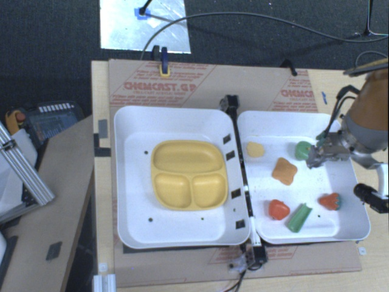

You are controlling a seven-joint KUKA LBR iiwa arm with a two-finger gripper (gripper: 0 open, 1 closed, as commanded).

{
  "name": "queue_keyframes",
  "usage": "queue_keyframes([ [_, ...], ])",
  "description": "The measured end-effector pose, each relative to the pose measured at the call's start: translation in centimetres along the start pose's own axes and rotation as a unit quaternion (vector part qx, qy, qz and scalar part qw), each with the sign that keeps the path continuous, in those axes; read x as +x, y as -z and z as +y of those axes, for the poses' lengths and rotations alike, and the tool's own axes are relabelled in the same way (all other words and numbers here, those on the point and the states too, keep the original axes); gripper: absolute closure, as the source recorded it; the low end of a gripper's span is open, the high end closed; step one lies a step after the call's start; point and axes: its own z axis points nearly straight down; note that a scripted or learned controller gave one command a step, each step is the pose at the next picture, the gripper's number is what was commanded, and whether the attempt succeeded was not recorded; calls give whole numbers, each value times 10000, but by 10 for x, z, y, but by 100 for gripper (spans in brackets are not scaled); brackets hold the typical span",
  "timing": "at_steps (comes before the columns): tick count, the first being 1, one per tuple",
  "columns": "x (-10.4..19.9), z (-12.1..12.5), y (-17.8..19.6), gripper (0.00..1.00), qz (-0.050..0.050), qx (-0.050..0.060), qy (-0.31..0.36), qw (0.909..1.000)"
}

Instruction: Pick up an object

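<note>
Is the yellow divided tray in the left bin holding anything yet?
Empty. The yellow tray sits upright in the left bin, and all three compartments show bare yellow plastic.

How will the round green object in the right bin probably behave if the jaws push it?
The round green object looks rounded and smooth, so it may roll or slip aside instead of staying put. It appears small and toy-like, probably light. The gripper is right beside it, near the right bin back wall, which might stop it.

the gripper (317, 156) at the right of the frame covers part of the round green object (302, 149), its fingers are too blurred and small to tell apart, and the frame's right edge cuts off the arm (371, 117).
</note>
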Motion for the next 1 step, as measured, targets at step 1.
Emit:
queue_keyframes([
  [1,0,2,50,100,-2,-2,2,10000],
])
